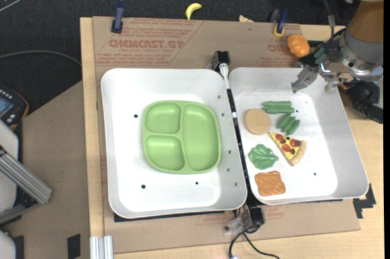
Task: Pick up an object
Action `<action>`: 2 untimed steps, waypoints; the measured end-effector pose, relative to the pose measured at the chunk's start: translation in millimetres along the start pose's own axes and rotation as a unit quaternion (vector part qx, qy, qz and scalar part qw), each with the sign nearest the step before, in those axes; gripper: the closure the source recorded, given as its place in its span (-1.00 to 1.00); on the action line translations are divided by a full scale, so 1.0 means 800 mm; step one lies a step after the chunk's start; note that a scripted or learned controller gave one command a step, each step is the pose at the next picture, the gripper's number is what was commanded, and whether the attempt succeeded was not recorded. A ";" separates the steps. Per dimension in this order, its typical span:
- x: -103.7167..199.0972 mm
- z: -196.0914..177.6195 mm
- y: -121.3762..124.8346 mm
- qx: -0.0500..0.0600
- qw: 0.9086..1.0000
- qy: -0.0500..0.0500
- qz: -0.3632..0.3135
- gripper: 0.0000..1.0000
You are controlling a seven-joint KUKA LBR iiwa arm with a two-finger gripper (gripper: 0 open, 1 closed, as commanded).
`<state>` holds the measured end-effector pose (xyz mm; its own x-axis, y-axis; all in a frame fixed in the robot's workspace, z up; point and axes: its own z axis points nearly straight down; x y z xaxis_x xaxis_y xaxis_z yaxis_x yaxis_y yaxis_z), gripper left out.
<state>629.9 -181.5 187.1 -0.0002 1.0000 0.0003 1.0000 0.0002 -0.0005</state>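
Observation:
The right bin [341, 148] holds several toy foods: a green bean pod [278, 107], a second green pod [289, 124], a tan round cookie [258, 121], a pizza slice [289, 147], a green leaf [263, 156] and an orange toast piece [270, 183]. My gripper [317, 79] hangs over the far right part of that bin, its fingers spread open with nothing between them. It is up and to the right of the bean pod and apart from every item.
The left bin [122, 105] holds a green divided plate [181, 136]. An orange toy fruit [298, 45] lies on the cardboard behind the right bin, close to the arm. A yellow banana [193, 10] and two blue clamps sit at the bench's back edge.

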 end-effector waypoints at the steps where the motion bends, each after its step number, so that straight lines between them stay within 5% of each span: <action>1: 0.031 0.136 -0.043 0.004 1.000 0.002 0.000 -1.00; 2: 0.112 0.128 -0.040 0.001 1.000 0.002 -0.003 -1.00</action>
<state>597.9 -91.5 84.8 -0.0059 1.0000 0.0038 1.0000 0.0059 -0.0026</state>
